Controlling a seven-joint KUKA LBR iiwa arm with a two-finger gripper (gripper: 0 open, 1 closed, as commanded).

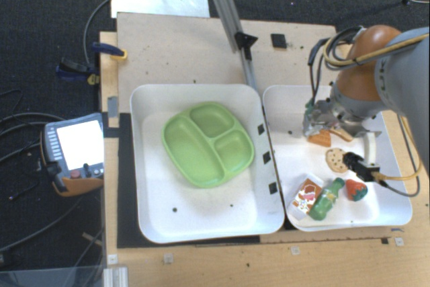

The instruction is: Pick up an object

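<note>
Objects for picking all lie in the right bin (396, 215): an orange wedge-shaped piece (320, 139) just under the claw (317, 123), a round tan cookie-like piece (335, 159), a small red-and-white carton (306, 197), a green bottle (326, 199) lying against the carton, and a red piece with a green top (356, 190), possibly a toy strawberry, though it is too small to be sure. That makes five loose items, one of each kind. The left bin (151, 212) carries one green divided tray (208, 143) with three compartments. Two bins in all sit side by side on the table (175, 44).

The claw hangs low over the back of the right bin, at or nearly at the orange wedge. Whether it is spread or closed I cannot tell from this angle, as the wrist covers it, so nothing can be called gripped.

My judgement is that the wedge is the target in hand. To do this well, the claw should straddle the wedge across its narrow side, settle fully to the bin floor before closing, since the piece looks flat and low, and then rise straight up. The cookie-like piece lies near, so a centred descent would avoid nudging it. The flat shape could let the wedge slip out.
</note>
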